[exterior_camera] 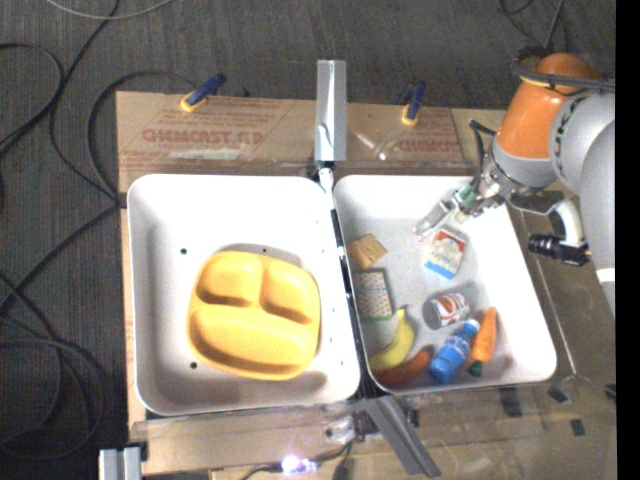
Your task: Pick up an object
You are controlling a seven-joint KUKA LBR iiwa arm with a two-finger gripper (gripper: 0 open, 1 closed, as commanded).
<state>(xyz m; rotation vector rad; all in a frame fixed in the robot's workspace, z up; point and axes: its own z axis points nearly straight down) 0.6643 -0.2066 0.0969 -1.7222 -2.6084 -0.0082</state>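
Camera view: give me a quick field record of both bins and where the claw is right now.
left bin: holds a yellow divided tray
right bin: holds all the small items
near divider: tan block, grey grater, banana
front edge: red sausage, blue bottle, carrot
middle: can on its side, white carton
claw: over the right bin's back part, just above the white carton
grasp: nothing visibly held
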